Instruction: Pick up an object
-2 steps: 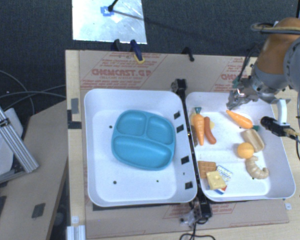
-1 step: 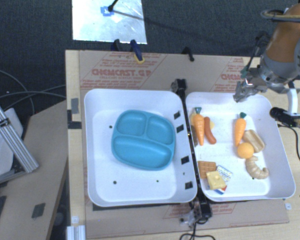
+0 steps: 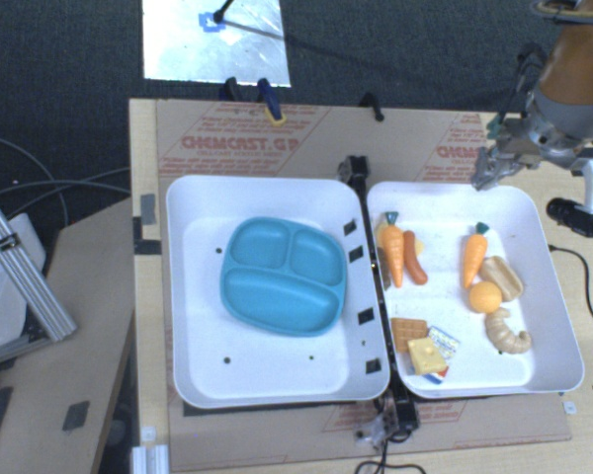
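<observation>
The bench (image 3: 306,136), topped with printed cardboard, bears the left bin (image 3: 193,294) and right bin (image 3: 544,294), touching.

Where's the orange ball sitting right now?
The orange ball lies in the right bin, toward its right side, just below the right-hand carrot and above the croissant.

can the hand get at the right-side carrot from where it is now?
Probably yes. The hand hovers over the right bin's far rim, and the carrot lies uncovered just below; a bun crowds its right side.
</observation>
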`<act>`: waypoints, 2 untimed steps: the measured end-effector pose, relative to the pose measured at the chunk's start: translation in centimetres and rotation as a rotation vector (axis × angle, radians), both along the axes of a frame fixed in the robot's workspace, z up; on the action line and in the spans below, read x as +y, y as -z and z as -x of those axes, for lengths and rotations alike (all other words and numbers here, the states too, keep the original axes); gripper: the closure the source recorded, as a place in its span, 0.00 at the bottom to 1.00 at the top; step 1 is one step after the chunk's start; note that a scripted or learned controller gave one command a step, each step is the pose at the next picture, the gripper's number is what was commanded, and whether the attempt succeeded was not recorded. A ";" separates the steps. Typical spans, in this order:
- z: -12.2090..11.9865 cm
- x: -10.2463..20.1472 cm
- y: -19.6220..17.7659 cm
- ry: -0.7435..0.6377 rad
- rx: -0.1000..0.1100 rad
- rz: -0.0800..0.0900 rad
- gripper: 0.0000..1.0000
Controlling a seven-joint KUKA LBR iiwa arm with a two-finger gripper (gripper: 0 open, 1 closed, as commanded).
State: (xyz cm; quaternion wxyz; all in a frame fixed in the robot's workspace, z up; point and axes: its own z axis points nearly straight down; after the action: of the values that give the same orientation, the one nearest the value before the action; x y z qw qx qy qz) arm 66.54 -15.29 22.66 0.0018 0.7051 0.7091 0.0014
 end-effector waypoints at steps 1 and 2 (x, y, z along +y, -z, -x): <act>1.6 4.9 0.7 -0.002 0.004 -0.001 1.00; 2.0 10.3 -0.5 -0.003 0.002 -0.002 1.00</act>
State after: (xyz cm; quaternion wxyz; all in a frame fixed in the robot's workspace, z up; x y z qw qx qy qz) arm 64.50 -5.03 23.13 0.0006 0.7038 0.7104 0.0015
